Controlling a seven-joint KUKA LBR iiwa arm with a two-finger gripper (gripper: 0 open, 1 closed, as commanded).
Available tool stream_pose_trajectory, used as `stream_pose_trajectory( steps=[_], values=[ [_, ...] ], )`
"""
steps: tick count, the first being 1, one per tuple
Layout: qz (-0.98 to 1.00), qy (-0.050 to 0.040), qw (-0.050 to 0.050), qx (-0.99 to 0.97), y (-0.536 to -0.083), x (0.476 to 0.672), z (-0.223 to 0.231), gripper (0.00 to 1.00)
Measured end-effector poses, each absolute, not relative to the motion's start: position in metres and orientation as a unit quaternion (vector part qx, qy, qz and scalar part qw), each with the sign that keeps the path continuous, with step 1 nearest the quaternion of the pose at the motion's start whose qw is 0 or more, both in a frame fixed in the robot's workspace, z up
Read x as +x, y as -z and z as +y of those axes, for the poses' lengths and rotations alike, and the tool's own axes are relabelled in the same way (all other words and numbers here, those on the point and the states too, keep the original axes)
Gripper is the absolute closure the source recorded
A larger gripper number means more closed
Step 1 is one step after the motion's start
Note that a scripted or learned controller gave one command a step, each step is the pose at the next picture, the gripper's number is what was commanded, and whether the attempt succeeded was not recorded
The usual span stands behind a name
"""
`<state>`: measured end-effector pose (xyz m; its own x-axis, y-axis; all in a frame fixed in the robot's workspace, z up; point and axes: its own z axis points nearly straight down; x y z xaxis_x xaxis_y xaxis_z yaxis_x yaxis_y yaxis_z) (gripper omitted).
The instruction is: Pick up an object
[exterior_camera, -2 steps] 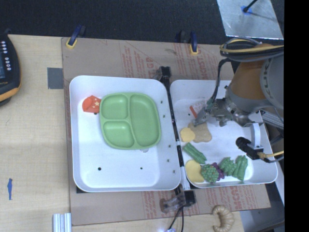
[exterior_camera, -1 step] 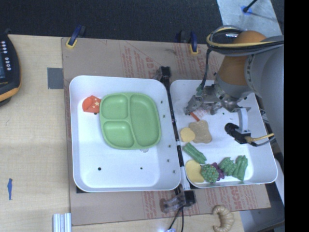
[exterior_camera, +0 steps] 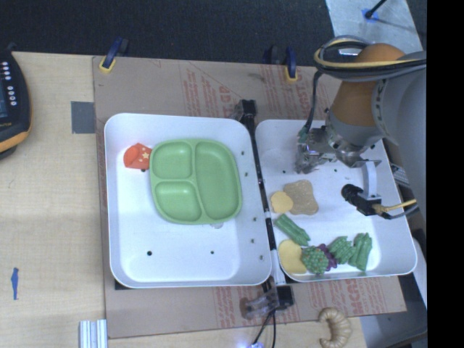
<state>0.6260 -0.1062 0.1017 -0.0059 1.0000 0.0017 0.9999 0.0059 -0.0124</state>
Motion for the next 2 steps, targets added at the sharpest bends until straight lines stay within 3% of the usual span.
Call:
stream_pose_trajectory(
  steps=[1, 2],
  values=[
    [-0.709, -0.004, 0.005, -0.705, -0.101, 0.626, -0.106, 0.0],
    [-0.708, -0.0033, 0.003, -0.706, -0.091, 0.578, -0.102, 0.0]
  ],
)
